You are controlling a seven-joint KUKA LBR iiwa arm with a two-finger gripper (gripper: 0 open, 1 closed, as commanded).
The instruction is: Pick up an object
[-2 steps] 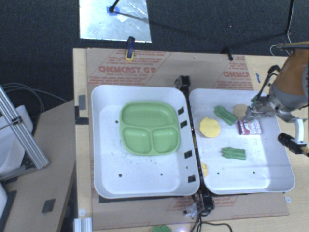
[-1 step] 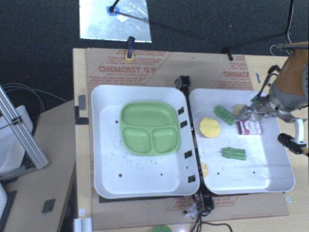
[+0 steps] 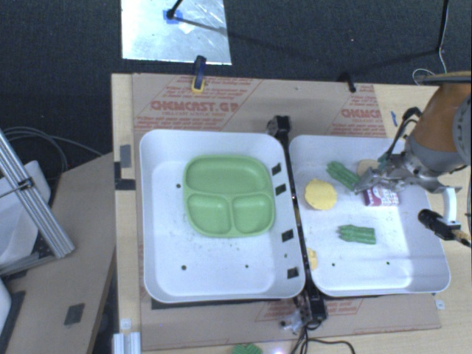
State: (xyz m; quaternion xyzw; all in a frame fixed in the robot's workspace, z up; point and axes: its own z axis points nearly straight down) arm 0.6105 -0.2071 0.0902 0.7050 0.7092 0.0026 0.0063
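Observation:
The right bin holds several small items. A round yellow piece lies near its left wall, with a green ridged piece just behind it and another green piece nearer the front. A red and white packet lies at the back right. My gripper hangs low directly over that packet's upper edge, close to the first green piece. Whether it touches either one is unclear.
The left bin carries a green divided plate. A small yellow bit sits at the right bin's left wall. Black clips line the divider between the bins. The arm's grey and orange body overhangs the right bin's back right corner.

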